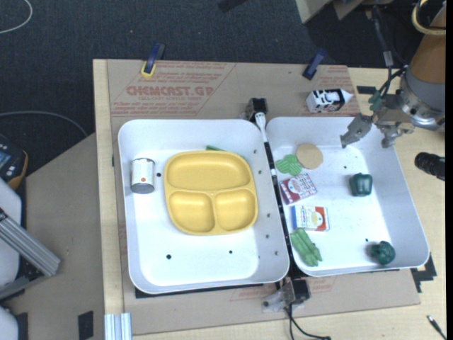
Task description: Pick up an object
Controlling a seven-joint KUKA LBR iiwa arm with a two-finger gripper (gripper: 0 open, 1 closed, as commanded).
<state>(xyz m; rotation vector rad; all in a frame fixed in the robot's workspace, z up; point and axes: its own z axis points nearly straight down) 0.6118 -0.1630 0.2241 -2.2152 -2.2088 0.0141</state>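
Green pepper (360, 184) near right side of right bin (403, 190), apart from round cookie (308, 156); gripper (369, 132) above bin's far edge, fingers spread wide, holding nothing.

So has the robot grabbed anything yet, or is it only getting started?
Only getting started. The gripper hangs open over the top edge of the right bin with nothing between its fingers. Nothing looks picked yet: the green pepper, tan cookie and small cartons all lie in that bin. Left to do: lower onto one, close, and lift.
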